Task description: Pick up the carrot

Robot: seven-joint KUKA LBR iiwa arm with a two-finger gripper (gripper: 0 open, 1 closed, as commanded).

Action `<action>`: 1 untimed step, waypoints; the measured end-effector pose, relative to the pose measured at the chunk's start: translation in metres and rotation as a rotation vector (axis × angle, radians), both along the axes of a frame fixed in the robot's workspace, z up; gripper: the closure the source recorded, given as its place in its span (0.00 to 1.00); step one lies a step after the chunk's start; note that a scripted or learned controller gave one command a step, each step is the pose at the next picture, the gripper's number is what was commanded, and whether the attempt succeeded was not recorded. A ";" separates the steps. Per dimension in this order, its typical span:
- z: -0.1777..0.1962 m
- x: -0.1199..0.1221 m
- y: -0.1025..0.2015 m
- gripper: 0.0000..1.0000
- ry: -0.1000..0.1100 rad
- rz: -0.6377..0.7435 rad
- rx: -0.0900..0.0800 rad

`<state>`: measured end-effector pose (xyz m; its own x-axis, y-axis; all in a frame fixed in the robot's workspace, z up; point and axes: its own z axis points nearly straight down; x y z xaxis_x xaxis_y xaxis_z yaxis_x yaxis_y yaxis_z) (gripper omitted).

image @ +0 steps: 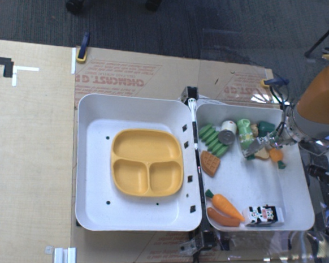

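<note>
So my end effector [263, 146] is over the far side of the right bin [296, 192], honestly can't tell how it's set. The carrot [227, 205] lies at the near edge, touching a sausage [223, 218], well apart from it.

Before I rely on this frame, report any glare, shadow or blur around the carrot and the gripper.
Camera view: the carrot is evenly lit and sharp, with a faint shadow beneath it; the gripper is slightly soft among cluttered toys in the right bin; glare streaks the cardboard behind that bin.
</note>
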<state>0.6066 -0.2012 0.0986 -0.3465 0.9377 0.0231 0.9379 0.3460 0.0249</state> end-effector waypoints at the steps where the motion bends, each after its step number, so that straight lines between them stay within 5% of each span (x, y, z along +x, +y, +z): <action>1: 0.000 -0.005 -0.003 0.00 -0.005 0.146 -0.009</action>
<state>0.6016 -0.2042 0.0983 -0.4790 0.8777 0.0134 0.8777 0.4786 0.0255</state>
